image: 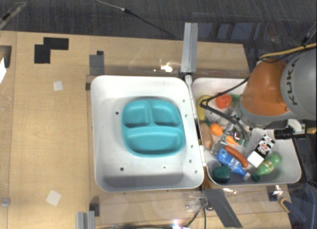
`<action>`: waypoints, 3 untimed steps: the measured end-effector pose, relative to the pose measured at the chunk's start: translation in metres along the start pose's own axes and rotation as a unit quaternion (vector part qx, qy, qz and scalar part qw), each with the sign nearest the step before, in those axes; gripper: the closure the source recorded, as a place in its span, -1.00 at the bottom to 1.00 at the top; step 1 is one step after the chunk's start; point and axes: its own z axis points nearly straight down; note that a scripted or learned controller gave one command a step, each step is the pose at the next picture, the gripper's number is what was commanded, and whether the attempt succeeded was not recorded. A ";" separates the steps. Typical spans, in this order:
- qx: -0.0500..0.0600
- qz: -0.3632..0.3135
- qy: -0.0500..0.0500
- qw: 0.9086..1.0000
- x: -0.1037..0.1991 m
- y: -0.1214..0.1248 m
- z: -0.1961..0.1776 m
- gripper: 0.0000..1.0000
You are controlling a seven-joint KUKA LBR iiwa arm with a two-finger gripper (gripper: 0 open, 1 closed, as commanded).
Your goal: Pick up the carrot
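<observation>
From my station I read the counter [44, 139] left to right: its left part is bare wood, then comes the left bin [106, 173] holding a teal divided tray [150, 126], with flat white floor all around that tray. The right bin [292, 173] is where I am working. The carrot [216, 129] lies against that bin's left wall, just beside the divider between the bins, with a red piece [224, 101] toward the counter's far edge and a blue bottle [229, 159] and a dark green piece [221, 174] toward the near edge. The pincer [234, 138] hangs just right of the carrot among the clutter; I cannot tell how it is set. To do this well, I judge I should shift it left over the carrot and come down straight, since the wall leaves little room on that side. Open room lies upward and over the left bin.
</observation>
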 end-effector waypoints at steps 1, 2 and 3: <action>-0.002 0.033 0.000 0.999 0.042 0.080 -0.101 -1.00; 0.000 0.035 0.003 0.999 0.042 0.076 -0.097 -1.00; 0.000 0.035 0.003 0.999 0.042 0.076 -0.097 -1.00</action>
